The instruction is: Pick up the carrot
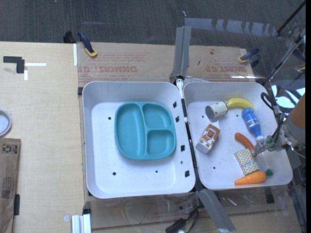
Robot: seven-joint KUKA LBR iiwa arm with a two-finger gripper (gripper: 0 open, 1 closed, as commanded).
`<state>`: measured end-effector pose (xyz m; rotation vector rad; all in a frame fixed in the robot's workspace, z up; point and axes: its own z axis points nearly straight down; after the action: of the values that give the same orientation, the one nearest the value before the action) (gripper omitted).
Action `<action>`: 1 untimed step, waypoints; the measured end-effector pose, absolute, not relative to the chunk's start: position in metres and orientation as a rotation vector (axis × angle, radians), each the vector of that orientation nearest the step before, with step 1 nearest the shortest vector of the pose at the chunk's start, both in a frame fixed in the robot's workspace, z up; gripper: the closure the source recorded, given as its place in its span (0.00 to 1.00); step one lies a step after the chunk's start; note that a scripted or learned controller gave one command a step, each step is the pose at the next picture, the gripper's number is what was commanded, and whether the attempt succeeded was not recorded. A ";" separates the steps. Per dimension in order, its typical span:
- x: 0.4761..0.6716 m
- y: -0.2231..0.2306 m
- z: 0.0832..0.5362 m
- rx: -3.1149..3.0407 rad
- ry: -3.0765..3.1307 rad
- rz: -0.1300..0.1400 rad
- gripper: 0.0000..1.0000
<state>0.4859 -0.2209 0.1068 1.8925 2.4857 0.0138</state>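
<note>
Dark grey carpeted floor (121, 8) far beyond the end effector; light wooden worktop (39, 106) and brown cardboard sheet (131, 64) off to its side.

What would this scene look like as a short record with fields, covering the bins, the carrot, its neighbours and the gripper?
left bin: white shallow bin holding a teal three-compartment plastic plate
right bin: white shallow bin with mixed items
target: orange carrot with green tip, near the right bin's front edge
carrot neighbours: patterned square packet just behind it
other items: yellow banana, blue bottle
gripper: two-finger gripper low over the packet, short of the carrot
</note>
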 end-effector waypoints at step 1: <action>0.485 -0.218 0.105 1.893 2.495 0.016 0.00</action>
<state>0.4852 -0.2181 0.1049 1.8928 2.4951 0.0156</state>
